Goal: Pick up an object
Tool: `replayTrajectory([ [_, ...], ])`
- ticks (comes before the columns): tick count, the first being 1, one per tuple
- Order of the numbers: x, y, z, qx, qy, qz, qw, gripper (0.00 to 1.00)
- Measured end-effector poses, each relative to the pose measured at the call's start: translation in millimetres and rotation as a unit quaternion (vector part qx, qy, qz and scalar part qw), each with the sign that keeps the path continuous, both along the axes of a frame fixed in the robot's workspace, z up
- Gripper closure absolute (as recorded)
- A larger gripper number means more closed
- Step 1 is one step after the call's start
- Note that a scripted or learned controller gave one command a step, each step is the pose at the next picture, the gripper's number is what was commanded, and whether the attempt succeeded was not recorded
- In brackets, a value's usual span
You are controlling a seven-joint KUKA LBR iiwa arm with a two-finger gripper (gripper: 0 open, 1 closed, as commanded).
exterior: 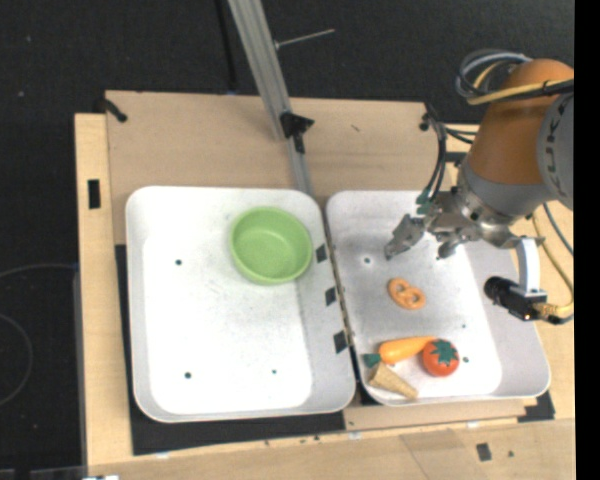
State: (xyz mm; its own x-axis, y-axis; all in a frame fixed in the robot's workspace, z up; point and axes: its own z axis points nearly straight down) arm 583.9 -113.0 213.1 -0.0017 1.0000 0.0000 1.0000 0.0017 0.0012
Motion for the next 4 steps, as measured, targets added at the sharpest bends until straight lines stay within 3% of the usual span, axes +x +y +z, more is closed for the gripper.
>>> replayTrajectory([
  [1,0,0,0,0.0,0.0,0.0,1.0,0.0],
  [3,0,-6,-115,-0.0008,0.002,-0.002,1.0,0.0],
  [4,2,-7,-101,-0.0008,-0.002,-0.005,1.0,1.0],
])
